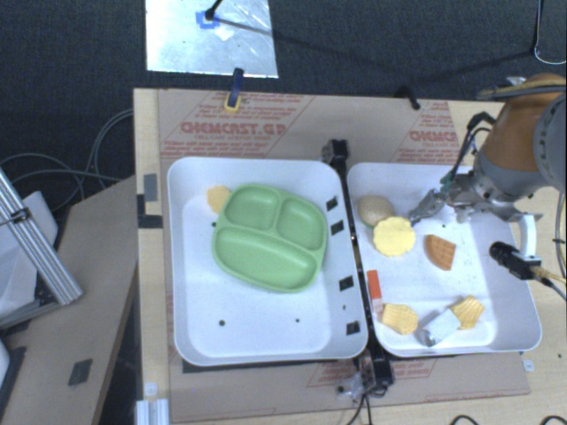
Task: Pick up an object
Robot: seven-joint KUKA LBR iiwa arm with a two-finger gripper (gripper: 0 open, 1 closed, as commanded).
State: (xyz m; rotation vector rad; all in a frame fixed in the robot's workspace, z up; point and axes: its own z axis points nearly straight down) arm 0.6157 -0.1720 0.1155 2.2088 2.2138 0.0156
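My gripper [429, 206] hangs over the upper middle of the right bin [514, 330], at the end of the grey arm with its orange band [521, 142]. Just left of it lies a beige rounded lump [375, 209]. A yellow round piece [393, 236] sits below and left of the gripper. An orange wedge [440, 251] lies below it. I see nothing held in the gripper.
Near the right bin's front edge lie two yellow crinkled pieces [399, 318] [468, 310] and a white-grey item [438, 328], with a red stick [373, 283] by the left wall. The left bin [190, 326] holds a green divided plate [269, 236] and a small yellow item [217, 198].
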